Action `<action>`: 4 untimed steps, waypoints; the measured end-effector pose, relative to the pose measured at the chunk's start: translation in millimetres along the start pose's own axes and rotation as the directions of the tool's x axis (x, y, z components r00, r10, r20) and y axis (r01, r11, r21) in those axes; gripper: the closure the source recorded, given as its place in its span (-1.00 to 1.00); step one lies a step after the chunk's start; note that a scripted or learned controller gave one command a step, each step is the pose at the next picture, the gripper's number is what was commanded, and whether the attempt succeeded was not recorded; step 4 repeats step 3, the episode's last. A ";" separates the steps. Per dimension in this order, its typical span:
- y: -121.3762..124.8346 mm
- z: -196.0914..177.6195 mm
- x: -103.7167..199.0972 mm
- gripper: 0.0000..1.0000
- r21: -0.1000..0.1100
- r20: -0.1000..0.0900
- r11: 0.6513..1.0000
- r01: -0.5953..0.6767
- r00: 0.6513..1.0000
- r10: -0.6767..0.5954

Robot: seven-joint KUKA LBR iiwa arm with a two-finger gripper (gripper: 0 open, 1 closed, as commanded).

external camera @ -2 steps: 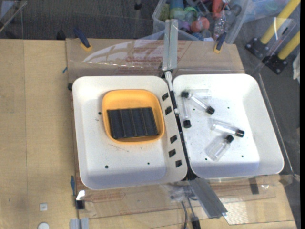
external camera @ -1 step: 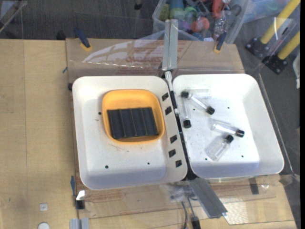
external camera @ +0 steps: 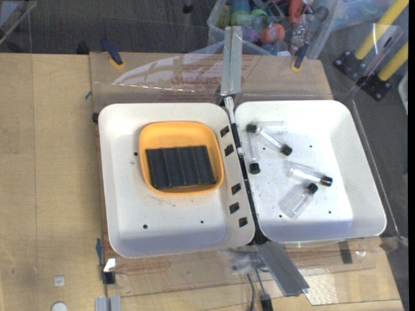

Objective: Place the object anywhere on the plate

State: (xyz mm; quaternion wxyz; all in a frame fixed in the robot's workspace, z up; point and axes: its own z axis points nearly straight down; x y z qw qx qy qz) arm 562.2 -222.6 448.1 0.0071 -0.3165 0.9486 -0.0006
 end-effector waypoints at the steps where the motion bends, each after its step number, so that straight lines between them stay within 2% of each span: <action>1: -1.1 -11.8 -2.1 1.00 0.006 0.009 1.000 -0.003 1.000 0.003; 3: -3.4 -35.6 -5.9 1.00 0.018 0.028 1.000 -0.010 1.000 0.010; 4: -3.4 -35.6 -5.9 1.00 0.018 0.028 1.000 -0.010 1.000 0.010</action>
